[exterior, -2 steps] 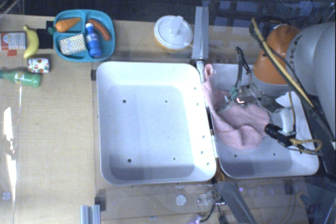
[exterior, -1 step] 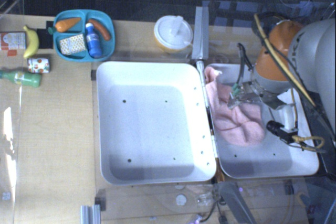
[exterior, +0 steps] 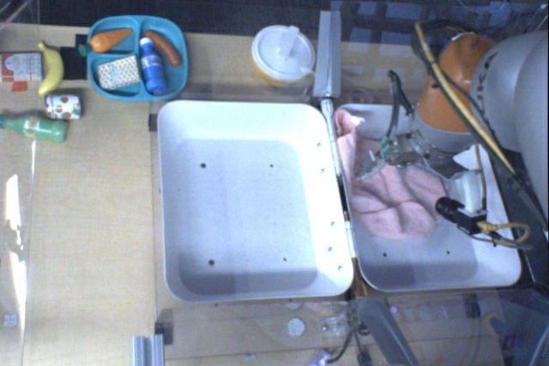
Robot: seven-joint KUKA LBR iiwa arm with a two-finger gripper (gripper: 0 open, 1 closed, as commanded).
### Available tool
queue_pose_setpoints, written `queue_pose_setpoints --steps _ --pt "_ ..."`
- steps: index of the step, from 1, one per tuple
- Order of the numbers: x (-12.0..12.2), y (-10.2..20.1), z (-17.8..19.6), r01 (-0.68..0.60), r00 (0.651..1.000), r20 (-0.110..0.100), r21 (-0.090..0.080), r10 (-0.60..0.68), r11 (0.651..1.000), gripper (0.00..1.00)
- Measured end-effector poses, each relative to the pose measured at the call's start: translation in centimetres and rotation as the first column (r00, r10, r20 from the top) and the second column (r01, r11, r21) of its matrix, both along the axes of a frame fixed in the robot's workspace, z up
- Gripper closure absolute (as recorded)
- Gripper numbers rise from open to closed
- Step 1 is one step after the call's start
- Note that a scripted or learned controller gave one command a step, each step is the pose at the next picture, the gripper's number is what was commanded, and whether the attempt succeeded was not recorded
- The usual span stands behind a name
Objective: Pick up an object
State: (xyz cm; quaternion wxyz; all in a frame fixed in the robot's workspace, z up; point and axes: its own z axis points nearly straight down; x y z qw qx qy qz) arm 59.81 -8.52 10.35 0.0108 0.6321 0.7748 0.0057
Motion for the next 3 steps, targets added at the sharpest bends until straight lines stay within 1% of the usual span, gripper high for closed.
queue_pose_setpoints --steps 1,2,3 --pt "-2.8 -2.3 -1.3 -0.048 0.999 -0.008 0.002 0.048 0.999 0.0" --pt "-2.6 -2.3 -0.1 -0.048 0.999 0.0 -0.001 0.048 0.999 1.0" --pt "-2.8 -4.5 6.5 -0.079 0.997 -0.019 0.003 0.079 0.997 1.0"
